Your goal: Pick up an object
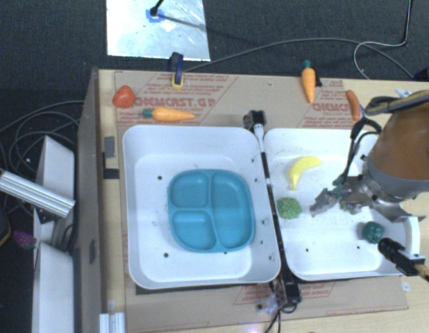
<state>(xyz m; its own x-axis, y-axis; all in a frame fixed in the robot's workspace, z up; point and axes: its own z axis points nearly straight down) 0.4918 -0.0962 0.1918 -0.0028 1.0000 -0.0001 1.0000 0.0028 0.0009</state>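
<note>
In the right bin (318, 259) lie a yellow banana (302, 169), a green broccoli piece (289, 208) and a small teal ball-like object (372, 232). My gripper (323, 203) hangs over the middle of that bin, reaching in from the right. It sits right of the broccoli and below the banana, with a small gap to each. I see nothing held between its fingers. The grey arm with its orange band (402, 144) covers the bin's right side.
The left bin (152, 255) holds a blue divided plate (210, 209). On the cardboard behind the bins lie a tomato (123, 97), a carrot (168, 114), a second carrot (309, 83) and an orange piece (353, 105). A black clamp (256, 121) sits between the bins.
</note>
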